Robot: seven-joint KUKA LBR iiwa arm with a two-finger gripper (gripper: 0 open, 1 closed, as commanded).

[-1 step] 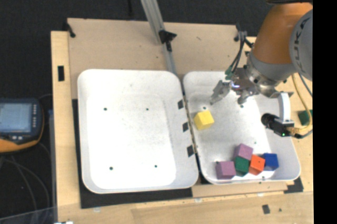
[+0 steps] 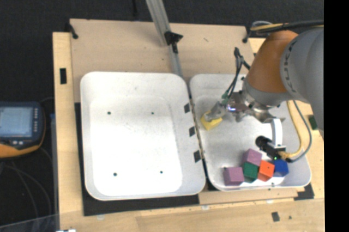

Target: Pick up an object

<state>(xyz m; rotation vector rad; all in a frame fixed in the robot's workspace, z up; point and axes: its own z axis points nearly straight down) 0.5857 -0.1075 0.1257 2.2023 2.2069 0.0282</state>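
Grey and orange, the robot arm reaches in from the right over the right-hand shallow white bin, its two-finger gripper low near that bin's left wall. A small yellow block sits right at the fingertips, tilted, just inside the wall that divides the two bins. The fingers look narrowly set around or against the block's upper edge, but I cannot tell whether they actually grip it or only touch it

At the near right corner of the same bin lies a tight cluster of small blocks: a light purple cube, a pinkish-purple cube, a green cube, an orange cube and a blue cube, touching one another, well apart from the yellow one

Beside it, the left-hand shallow white bin rests on the tan wooden bench. A slanted grey metal pole crosses the bench's far edge
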